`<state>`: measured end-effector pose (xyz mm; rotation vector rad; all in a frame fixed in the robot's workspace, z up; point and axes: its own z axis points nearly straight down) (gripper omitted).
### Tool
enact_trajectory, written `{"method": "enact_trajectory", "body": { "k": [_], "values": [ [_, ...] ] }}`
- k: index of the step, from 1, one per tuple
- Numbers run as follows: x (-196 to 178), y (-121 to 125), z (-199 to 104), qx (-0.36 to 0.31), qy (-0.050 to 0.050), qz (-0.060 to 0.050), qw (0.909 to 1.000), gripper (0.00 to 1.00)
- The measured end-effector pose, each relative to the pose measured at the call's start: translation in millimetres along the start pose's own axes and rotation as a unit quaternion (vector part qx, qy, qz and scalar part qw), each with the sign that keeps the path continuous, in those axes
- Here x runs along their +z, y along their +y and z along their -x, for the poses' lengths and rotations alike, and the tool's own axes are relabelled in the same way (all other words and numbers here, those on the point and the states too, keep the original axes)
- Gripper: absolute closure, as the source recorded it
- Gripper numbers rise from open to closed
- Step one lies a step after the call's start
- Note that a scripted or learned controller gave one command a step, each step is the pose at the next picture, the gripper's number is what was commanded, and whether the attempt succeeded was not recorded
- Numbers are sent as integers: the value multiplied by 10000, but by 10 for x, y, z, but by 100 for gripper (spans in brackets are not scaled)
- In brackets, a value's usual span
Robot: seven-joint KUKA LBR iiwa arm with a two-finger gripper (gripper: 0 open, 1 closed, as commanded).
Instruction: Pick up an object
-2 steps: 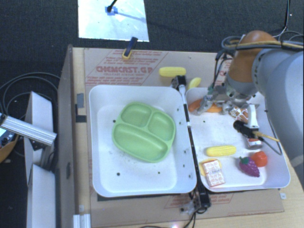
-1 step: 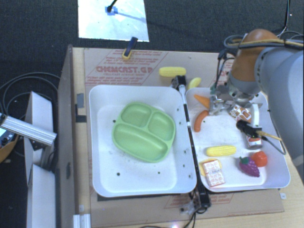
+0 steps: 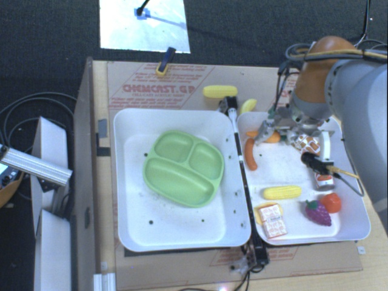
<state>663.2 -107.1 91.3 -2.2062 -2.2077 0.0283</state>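
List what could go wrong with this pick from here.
The gripper sits in the back corner of the right bin, so it may strike the rim. The orange piece beside it lies against the hot dog, which could get nudged. Toys crowd that bin, so a miss seems likely.

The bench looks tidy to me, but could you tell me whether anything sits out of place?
Yes: a yellow banana-like piece lies outside the bins, on the bench behind the right bin's far rim, while the other toy foods sit inside that bin. Nothing looks spilled or damaged.
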Motion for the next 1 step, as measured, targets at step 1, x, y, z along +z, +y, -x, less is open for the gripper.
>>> {"method": "enact_trajectory", "body": {
  "k": [1],
  "values": [
    [76, 7, -185, 7, -35, 7, 10000, 0]
  ]
}}
